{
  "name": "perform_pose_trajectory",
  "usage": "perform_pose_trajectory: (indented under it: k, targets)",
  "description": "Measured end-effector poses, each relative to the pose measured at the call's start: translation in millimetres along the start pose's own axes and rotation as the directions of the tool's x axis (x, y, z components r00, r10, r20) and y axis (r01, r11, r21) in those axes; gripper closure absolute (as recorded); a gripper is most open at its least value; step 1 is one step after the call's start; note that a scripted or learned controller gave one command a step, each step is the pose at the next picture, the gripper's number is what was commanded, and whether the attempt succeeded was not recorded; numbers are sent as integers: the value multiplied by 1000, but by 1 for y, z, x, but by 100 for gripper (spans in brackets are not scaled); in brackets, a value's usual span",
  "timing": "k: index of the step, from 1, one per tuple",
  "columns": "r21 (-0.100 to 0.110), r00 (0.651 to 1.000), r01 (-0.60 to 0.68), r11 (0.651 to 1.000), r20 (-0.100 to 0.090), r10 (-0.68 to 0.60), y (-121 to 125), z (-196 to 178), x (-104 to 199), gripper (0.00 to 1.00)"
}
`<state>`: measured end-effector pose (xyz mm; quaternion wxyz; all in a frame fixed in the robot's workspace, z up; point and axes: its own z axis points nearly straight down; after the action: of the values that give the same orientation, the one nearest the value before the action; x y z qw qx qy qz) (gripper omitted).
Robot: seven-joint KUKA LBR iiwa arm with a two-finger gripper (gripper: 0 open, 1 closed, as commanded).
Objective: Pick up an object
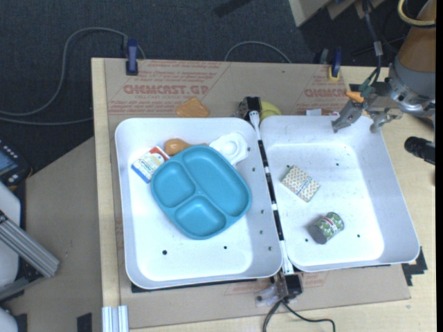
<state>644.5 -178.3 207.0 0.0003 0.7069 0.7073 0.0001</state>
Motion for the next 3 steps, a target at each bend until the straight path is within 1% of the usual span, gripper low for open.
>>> perform_pose_trajectory:
  k: [1,2,3]
  targets:
    - [15,1000,5,1000,-7,-4,-62,100,72,0]
    - [9,1000,-2,1000,-3,2,-127,124,76,0]
    - [6,1000,-2,1000,-3,2,-168,123,82,0]
